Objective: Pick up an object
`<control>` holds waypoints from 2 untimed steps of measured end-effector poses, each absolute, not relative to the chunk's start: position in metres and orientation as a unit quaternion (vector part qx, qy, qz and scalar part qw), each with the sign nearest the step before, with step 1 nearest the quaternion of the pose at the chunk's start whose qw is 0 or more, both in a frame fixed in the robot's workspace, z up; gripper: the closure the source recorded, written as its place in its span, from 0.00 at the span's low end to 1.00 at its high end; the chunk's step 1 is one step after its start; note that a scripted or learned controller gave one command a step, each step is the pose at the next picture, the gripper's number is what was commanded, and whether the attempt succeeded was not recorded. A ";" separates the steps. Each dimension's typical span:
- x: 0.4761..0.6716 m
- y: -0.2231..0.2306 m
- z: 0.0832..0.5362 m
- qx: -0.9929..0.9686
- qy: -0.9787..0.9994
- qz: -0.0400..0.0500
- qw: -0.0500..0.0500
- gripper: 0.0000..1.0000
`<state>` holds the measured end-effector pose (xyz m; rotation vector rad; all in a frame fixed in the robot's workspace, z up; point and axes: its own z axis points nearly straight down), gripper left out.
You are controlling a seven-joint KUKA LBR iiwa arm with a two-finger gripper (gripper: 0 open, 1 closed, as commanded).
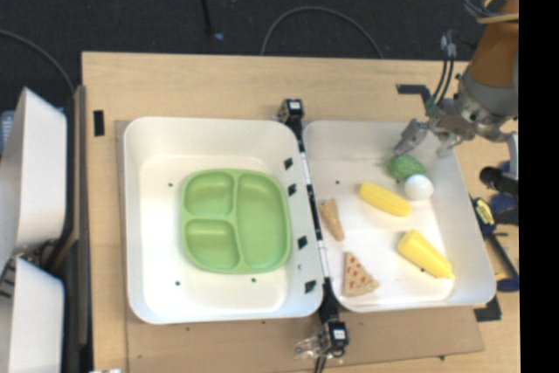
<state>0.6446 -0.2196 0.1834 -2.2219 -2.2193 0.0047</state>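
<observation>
The gripper (430, 138) hangs over the far right corner of the right bin (467, 275), its jaws spread wide and holding nothing; so the pick is judged not yet made, with descent, closure and lift all left to do. The likeliest target is the green object (403, 166), lying just below the jaws near the bin's far edge; it looks small, rounded and dull green, touching a white ball (419, 186); two yellow pieces (384, 199) (425, 254) lie nearer the worktop's front edge.
</observation>
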 end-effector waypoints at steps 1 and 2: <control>0.652 -0.227 0.128 -0.707 -0.707 0.001 0.000 0.00; 0.652 -0.228 0.100 -0.706 -0.708 0.001 -0.001 0.00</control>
